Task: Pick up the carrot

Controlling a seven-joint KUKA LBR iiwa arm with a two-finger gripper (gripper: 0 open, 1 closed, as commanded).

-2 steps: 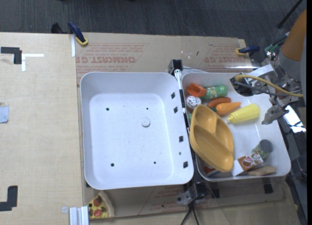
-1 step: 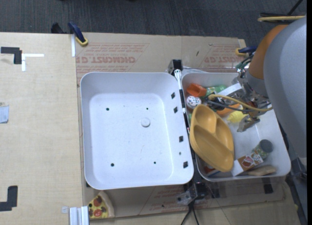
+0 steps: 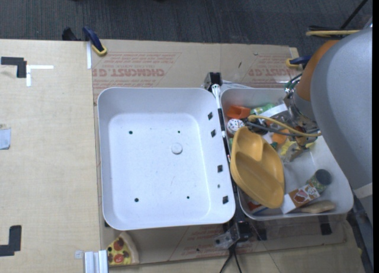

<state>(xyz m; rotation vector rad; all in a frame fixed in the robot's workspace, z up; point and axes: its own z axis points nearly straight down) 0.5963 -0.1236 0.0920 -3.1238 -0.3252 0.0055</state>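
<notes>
**Camera view.** The step in hand is judged to be the approach to the carrot. The carrot (image 3: 238, 112) is taken to be the small orange piece in the right bin (image 3: 339, 190), just above the yellow bowl (image 3: 257, 168), close to that bin's upper left corner. This identification is not certain, as the piece is small and partly hidden.

The claw (image 3: 291, 132) is seen to the upper right of the yellow bowl, below the orange band of the arm (image 3: 349, 106) and among dark cables. Whether it is apart or together cannot be told, and nothing is seen clamped in it.

For a clean grasp, the claw should be brought over to the carrot and lowered straight down. The bin wall and the white die (image 3: 235, 126), which lies just above the bowl's upper left rim, are to be avoided. The bowl's rim is close and could be caught.

In the right bin, a printed packet (image 3: 305, 195), a dark round item (image 3: 323, 177) and a tan piece (image 3: 317, 208) are found to the lower right of the bowl. In the left bin (image 3: 112, 147), left of the bowl, a bare white floor is shown.
</notes>
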